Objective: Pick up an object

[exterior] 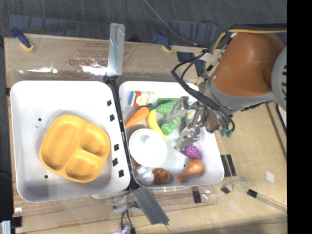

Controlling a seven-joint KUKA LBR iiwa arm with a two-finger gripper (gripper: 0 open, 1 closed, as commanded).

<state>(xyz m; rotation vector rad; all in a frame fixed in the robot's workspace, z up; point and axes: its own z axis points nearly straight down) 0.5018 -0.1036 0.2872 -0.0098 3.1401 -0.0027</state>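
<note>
Left bin (19,130): yellow divided plate (74,147) lying flat. Right bin (214,172): holding toy carrot (137,116), banana (154,123), white bowl (147,147), purple grapes (193,151), drumstick (190,169), green pieces (169,126), small carton (141,98). Gripper (187,130) hanging over grapes and green pieces; whether it is gripping anything cannot be told.

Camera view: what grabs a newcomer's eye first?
Likely the big yellow divided tray, alone in the left bin. Next, the arm's orange band at upper right, with the gripper down in the right bin among toy food: a carrot, a banana, purple grapes and a white bowl.
</note>
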